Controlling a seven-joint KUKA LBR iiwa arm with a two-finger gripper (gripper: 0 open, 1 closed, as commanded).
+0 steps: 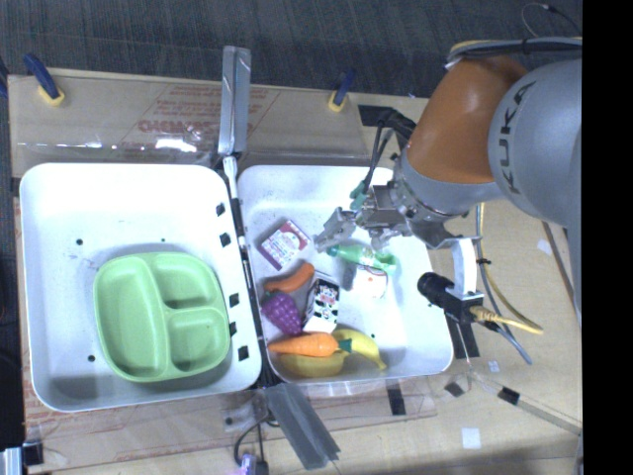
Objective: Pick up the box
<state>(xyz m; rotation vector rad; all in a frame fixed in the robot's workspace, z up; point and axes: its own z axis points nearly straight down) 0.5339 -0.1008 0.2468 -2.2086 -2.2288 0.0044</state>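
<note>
A small maroon and pink box (284, 242) lies flat in the upper left part of the right bin (420, 349). A second small box, black and white (322, 305), stands near the bin's middle, beside purple grapes (280, 314). My gripper (363, 234) hangs over the bin's middle right, to the right of the maroon box and apart from it. It stands open, directly above a green and white item (364, 259). I see nothing held between its fingers.
A carrot (305, 344) and a banana (362, 347) lie along the right bin's front wall, and an orange piece (290, 278) sits beside the grapes. The left bin (49, 196) holds a green divided plate (163, 316). A metal divider (233, 97) runs between the bins.
</note>
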